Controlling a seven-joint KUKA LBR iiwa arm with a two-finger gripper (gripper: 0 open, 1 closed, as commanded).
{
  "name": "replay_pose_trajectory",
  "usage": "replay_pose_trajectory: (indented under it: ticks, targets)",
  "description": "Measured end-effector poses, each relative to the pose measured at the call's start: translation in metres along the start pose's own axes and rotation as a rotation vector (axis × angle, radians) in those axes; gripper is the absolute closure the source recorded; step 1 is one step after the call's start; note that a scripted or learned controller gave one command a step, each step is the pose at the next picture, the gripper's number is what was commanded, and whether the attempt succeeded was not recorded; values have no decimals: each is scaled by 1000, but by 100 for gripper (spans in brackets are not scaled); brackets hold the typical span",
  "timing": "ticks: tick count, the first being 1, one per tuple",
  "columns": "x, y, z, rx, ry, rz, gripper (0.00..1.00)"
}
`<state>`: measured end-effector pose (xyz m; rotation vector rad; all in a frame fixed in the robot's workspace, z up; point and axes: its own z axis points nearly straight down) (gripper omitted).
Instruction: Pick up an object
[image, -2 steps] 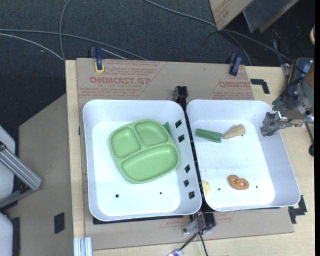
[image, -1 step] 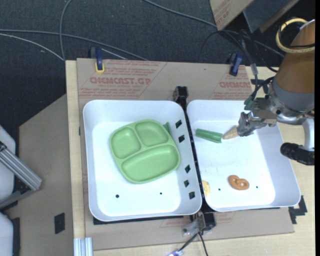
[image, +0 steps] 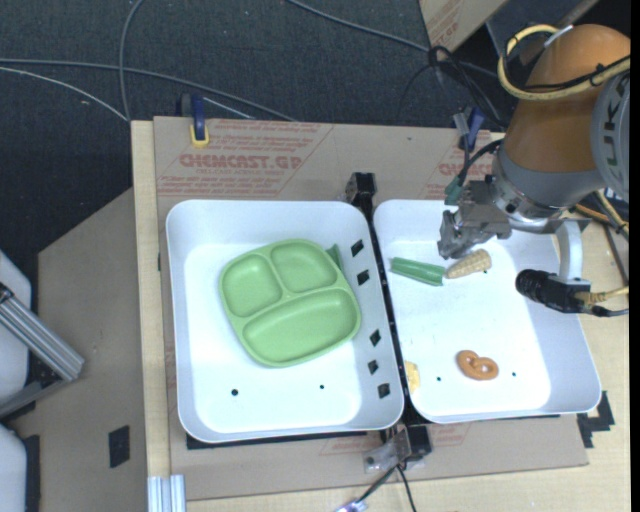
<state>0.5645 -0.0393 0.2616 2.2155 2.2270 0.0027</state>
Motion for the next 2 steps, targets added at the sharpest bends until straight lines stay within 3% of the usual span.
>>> replay_pose_trajectory:
  ticks: [1,2]
  targets:
    - [50,14,3,0,0,0,100]
    - [96,30,32,4,0,1,100]
